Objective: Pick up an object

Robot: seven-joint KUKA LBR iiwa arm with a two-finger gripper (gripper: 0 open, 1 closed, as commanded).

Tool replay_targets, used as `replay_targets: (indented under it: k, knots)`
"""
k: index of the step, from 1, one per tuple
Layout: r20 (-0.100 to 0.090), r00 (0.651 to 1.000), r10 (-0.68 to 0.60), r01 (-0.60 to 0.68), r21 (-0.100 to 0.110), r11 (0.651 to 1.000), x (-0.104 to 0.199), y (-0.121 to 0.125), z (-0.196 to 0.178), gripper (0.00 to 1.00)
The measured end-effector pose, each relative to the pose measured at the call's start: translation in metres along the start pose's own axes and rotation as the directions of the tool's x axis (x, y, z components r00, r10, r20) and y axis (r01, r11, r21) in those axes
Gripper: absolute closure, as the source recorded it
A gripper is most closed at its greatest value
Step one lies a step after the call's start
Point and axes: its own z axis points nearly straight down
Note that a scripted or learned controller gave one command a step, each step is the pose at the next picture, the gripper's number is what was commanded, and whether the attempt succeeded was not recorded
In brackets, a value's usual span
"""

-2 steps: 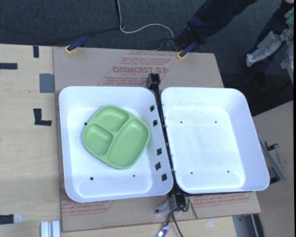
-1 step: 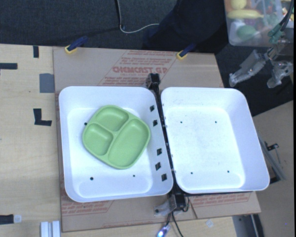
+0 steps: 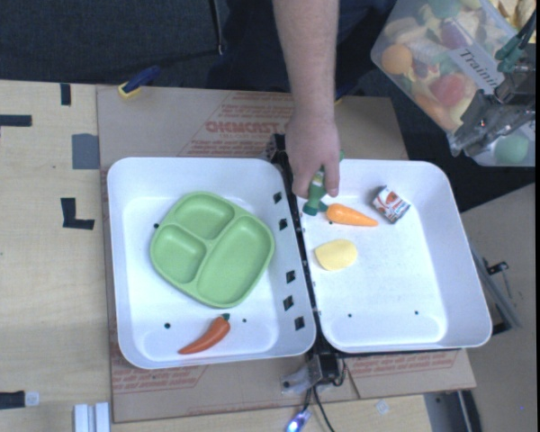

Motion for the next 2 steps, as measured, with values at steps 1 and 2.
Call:
replay_targets:
  k: [1, 2]
  knots:
    - [-0.003, 1.0, -0.01, 0.01, 0.003, 1.0, 0.101, -0.003, 0.011, 1.0]
    - [0.001, 1.0, -0.005, 0.005, 0.016, 1.0, 0.163, -0.003, 0.138, 1.0]
